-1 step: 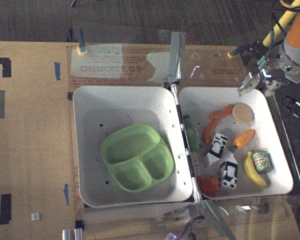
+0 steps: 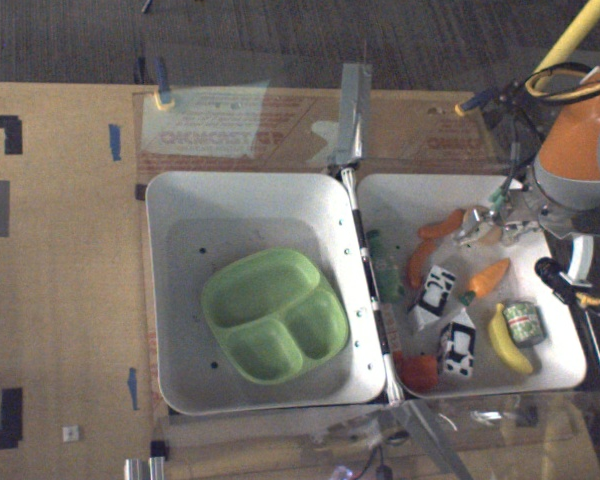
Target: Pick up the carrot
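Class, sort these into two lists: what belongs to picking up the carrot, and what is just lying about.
Belongs: carrot, gripper, right bin.

Lying about: banana, small can, black-and-white carton, green divided plate, left bin.

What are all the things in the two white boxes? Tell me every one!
white bins: 2, white, side by side on the bench
divided plate: 1, green, in the left bin
carrot: 1, orange with a green tip, middle of the right bin
other orange pieces: 2, orange, upper left part of the right bin
cartons: 2, black and white, lower middle of the right bin
banana: 1, yellow, lower right of the right bin
can: 1, green label, beside the banana
red item: 1, red, bottom edge of the right bin
gripper: 1, silver, above the right bin's upper area
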Controlling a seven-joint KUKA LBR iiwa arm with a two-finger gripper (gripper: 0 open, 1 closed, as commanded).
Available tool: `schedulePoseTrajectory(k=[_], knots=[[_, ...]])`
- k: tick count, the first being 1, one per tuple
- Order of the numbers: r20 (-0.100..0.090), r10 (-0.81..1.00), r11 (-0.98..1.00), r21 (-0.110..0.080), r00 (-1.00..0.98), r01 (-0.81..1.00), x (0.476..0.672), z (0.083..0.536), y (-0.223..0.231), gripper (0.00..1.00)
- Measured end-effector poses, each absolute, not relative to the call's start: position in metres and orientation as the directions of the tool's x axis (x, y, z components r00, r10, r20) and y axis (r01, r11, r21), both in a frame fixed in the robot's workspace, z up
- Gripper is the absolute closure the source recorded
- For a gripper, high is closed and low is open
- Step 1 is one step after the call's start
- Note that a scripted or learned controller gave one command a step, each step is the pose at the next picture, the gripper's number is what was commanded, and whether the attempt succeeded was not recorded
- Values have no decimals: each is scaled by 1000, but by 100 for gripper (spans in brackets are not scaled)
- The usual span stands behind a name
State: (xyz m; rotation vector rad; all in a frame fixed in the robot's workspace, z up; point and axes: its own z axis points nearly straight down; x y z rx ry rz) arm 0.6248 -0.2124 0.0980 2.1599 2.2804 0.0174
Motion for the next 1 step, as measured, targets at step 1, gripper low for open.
schedulePoseTrajectory(k=[1], knots=[[12,998,64,8,-64,998,574,89,-212,0]])
